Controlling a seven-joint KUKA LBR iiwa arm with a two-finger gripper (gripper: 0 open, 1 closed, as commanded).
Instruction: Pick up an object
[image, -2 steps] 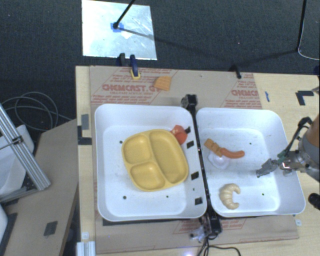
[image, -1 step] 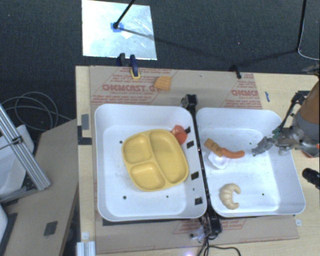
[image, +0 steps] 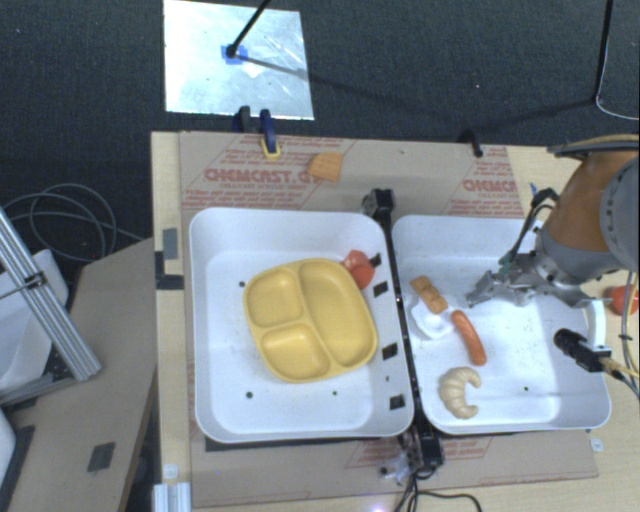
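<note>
In the right bin lie a tan croissant, an orange-red sausage, a small white piece and a brown waffle-like piece. My gripper reaches in from the right and hangs low over the bin's upper middle, just up and right of the sausage and right of the waffle piece. Nothing shows in its grasp. The left bin holds a yellow divided plate with a red tomato-like piece at its upper right corner.
A black divider runs between the two bins. An orange block lies on the cardboard behind the left bin, near a blue and yellow clamp. A red thing sits outside the right bin's right edge.
</note>
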